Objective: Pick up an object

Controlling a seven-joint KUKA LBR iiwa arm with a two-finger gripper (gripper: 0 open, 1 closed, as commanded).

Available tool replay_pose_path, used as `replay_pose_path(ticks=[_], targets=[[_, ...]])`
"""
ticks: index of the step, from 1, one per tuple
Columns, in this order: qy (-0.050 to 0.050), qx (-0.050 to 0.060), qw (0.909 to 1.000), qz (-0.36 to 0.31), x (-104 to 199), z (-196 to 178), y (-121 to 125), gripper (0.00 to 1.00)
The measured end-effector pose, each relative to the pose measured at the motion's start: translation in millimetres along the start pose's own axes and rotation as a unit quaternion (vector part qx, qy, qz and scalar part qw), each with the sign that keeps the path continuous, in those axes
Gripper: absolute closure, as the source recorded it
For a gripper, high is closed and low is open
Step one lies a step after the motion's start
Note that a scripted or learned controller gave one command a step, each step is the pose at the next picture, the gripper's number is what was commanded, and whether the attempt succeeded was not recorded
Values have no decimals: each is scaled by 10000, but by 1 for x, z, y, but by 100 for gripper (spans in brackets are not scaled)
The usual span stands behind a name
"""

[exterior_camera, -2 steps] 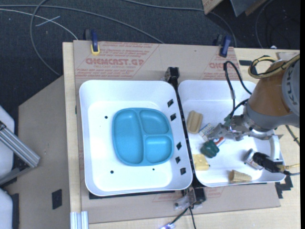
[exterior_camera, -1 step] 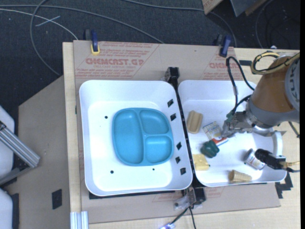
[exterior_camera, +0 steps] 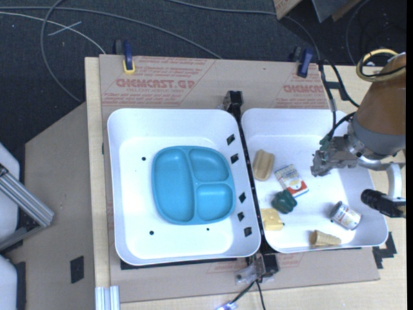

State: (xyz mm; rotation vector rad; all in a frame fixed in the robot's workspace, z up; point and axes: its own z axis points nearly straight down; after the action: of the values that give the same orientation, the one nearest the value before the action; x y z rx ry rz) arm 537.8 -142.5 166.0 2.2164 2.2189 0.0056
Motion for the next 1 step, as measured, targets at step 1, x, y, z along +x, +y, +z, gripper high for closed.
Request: replay_pose_path(ticks=[1], targets=[[-1,-5,10000,0,0,-54,2,100]])
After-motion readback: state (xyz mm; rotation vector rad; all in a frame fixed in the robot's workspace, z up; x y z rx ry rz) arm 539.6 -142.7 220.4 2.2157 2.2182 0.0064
